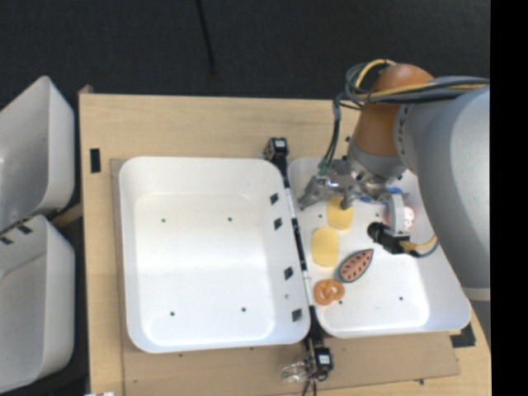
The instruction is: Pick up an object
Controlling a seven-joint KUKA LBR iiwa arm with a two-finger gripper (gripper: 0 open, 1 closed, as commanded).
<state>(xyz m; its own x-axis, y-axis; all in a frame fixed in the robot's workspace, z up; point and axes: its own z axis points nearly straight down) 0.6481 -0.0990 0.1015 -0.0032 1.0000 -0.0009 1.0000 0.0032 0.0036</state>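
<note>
In the right bin (412, 308) lie a small yellow block (340, 215), a pale yellow oval piece (325, 246), a reddish-brown leaf-shaped object with dark dots (356, 266) and an orange ring-shaped object (328, 291). My gripper (337, 191) hangs over the bin's far left part, right above the small yellow block. Its metal parts spread to either side of the block's top edge, and the wrist hides the tips. Nothing is lifted off the bin floor.
The left bin (206, 254) sits beside the right one, with a black clipped divider (293, 246) between them. The arm's grey body (450, 180) covers the right bin's far right side. White shapes (33, 221) stand off the bench at left.
</note>
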